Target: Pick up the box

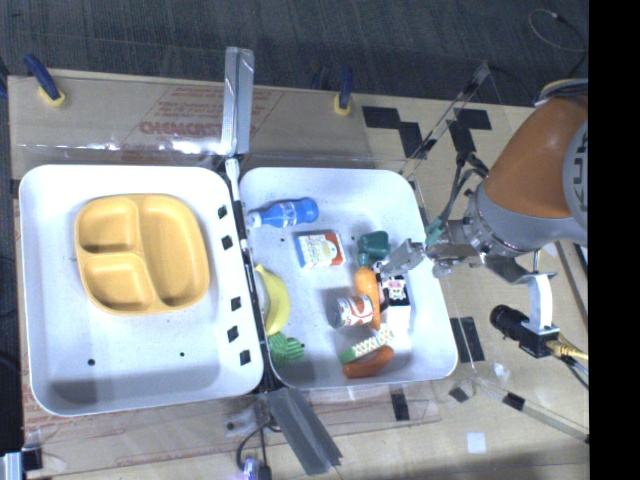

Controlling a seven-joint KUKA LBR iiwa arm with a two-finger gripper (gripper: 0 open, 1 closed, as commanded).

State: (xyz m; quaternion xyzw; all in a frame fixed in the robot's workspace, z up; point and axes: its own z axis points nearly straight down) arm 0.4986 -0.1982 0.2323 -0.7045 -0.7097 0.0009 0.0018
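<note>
A small white and orange box [320,249] lies flat in the middle of the right bin [330,180]. A second, narrow white box with black print [398,308] lies near that bin's right wall. My gripper [397,263] reaches in from the right and hangs just above the top end of the narrow white box, between a dark green object [374,243] and an orange carrot-shaped toy [367,286]. It is about a hand's width to the right of the white and orange box. I see nothing held in it.
The right bin also holds a blue bottle [285,213], a banana [273,299], a can [352,312], a green toy [286,348] and a red-orange toy [368,354]. A yellow divided plate [142,249] sits in the left bin [50,368].
</note>
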